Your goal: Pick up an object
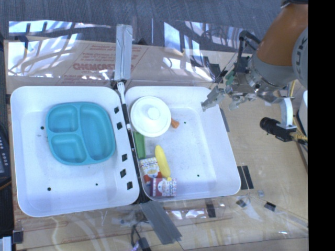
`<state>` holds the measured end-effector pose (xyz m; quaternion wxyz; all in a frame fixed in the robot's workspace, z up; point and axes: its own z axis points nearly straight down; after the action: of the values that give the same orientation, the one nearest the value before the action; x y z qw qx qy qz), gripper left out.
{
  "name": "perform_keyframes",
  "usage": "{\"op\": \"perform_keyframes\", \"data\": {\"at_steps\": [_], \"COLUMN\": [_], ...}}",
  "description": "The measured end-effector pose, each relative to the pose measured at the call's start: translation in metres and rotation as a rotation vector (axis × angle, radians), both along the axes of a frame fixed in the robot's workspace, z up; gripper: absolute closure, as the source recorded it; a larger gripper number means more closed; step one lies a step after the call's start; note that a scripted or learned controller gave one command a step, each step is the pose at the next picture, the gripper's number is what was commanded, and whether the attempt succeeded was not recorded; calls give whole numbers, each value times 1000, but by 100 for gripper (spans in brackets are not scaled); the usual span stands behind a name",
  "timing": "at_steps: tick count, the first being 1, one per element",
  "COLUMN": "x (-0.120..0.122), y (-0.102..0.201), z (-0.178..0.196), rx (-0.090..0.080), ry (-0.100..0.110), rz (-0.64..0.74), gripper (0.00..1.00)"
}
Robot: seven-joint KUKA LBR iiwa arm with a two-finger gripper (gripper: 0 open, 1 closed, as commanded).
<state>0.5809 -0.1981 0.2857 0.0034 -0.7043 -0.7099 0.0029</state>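
In the right bin [209, 156] a round white lid [151, 116] lies at the upper left, with a small orange piece [175, 123] beside it. Below it are a green stick [139, 144], a yellow banana-shaped toy [163, 161] and a red and white packet [158, 184] along the bin's left wall. My gripper [215, 98] hangs over the bin's upper right edge, well to the right of the lid, with nothing visible between its fingers. The grey arm with the orange band [282, 30] reaches in from the right.
The left bin [31, 177] holds a teal divided plate [80, 132]. A grey divider strip [123, 51] rises at the back between the bins. Black clips [124, 156] line the seam between the bins. Bench surface and tape marks lie to the right.
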Motion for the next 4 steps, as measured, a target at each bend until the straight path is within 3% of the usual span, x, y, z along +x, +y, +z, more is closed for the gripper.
{"op": "perform_keyframes", "data": {"at_steps": [1, 2, 3, 4], "x": [1, -14, -14, -43], "y": [1, 2, 2, 77], "z": [7, -12, -12, -154], "rx": [1, 0, 0, 2], "ry": [7, 0, 0, 3], "rz": [7, -100, -100, 114], "gripper": [100, 100, 0, 0]}}
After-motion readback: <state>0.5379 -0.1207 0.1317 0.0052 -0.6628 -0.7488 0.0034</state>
